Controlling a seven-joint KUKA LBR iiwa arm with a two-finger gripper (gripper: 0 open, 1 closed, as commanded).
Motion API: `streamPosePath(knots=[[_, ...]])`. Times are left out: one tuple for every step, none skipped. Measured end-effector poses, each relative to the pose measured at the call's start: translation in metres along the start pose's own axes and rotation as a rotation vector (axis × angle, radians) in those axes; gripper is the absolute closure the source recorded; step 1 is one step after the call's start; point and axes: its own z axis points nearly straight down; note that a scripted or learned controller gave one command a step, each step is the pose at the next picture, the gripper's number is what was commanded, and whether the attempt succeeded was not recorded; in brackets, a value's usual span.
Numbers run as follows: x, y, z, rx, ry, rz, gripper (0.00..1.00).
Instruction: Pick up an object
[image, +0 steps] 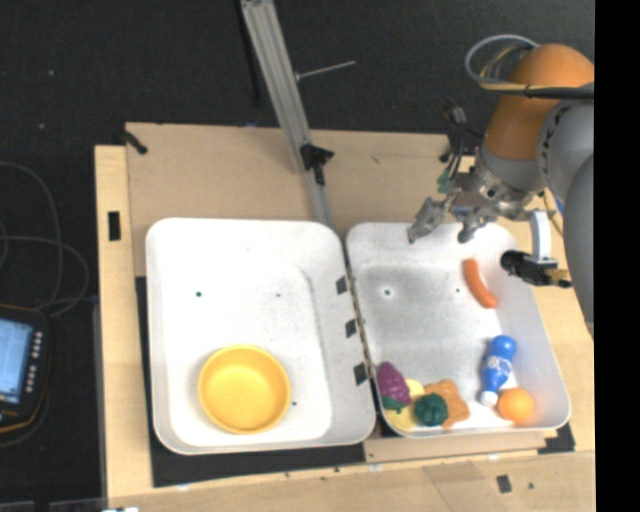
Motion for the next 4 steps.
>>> streamPosePath(knots=[[0.006,-0.006,0.059,0.003,0.001,-0.001,0.0],[0.005,-0.006,0.084,-0.001,0.0,-0.001,0.0],[0.004,-0.004,0.07,-0.006,-0.003,-0.002,1.0],[0.002,-0.007,0.024,-0.008,0.001,0.004,1.0]])
